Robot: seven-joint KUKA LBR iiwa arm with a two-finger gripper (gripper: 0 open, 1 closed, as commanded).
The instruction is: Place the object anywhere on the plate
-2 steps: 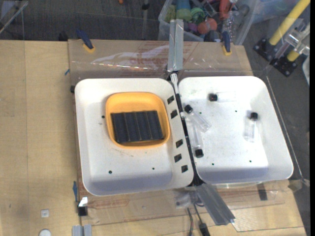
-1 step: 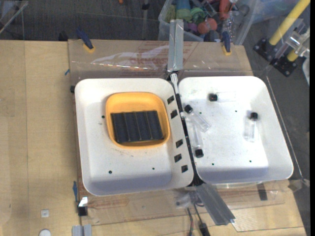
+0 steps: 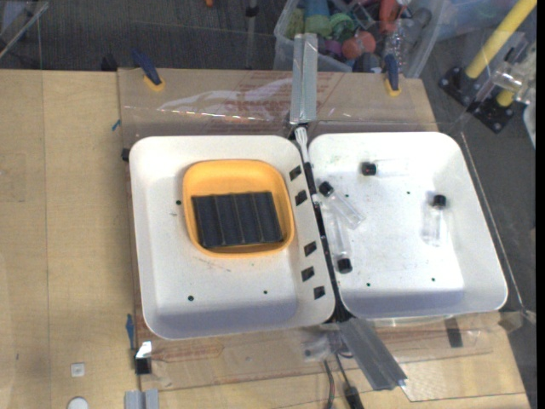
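Left bin point(image 3: 162, 254) holds yellow plate point(image 3: 197, 181) bearing dark ribbed object point(image 3: 237, 219).

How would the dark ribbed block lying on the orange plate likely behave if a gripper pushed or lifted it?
The dark ribbed block lies flat and broad on the orange plate, so it probably slides rather than rolls or tips. Its straight edges suggest stiffness. Its grooved top may complicate gripping.

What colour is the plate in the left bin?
Orange-yellow plate, with a dark ribbed block on it; seen in the camera view.
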